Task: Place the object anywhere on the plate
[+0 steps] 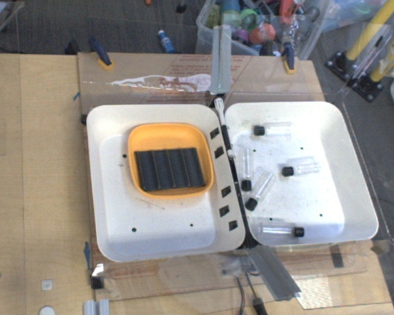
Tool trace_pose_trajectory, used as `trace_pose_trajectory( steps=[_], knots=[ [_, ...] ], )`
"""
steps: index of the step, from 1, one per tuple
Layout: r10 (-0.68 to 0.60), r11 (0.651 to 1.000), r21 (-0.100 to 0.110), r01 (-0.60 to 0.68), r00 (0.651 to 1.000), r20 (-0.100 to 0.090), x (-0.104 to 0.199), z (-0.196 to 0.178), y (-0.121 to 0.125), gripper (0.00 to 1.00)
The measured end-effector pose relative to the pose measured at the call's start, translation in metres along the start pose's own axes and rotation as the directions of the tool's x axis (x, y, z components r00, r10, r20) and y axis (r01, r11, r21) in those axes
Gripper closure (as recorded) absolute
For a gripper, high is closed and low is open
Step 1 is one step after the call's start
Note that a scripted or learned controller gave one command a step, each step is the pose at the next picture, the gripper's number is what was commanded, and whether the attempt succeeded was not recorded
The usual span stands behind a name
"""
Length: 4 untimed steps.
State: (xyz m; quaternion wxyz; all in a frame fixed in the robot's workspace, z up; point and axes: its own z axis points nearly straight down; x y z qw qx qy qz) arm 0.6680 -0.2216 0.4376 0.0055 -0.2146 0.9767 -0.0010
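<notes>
An orange plate with rounded corners lies in the left white bin, toward its back. A black ridged rectangular block rests flat on the plate and covers most of its floor. Its front edge reaches the plate's near rim.
The right white bin holds several clear vials with black caps, among them one at the back, one in the middle and one at the front. A strip with black clips runs between the bins. A clear box of colourful toys stands behind the bench.
</notes>
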Motion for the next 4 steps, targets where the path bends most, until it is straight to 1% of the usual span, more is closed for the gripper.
trace_pose_trajectory(
  steps=[1, 3, 4],
  knots=[
    [-0.307, 0.952, -0.001, 0.307, 0.952, 0.001, -0.0001, 0.0001, 0.0002, 1.0],
    [-0.212, 0.977, -0.002, 0.212, 0.977, 0.0, 0.0015, 0.0002, -0.0014, 1.0],
    [-0.507, 0.862, -0.001, 0.507, 0.862, 0.001, -0.0001, 0.0003, 0.0002, 1.0]
  ],
)
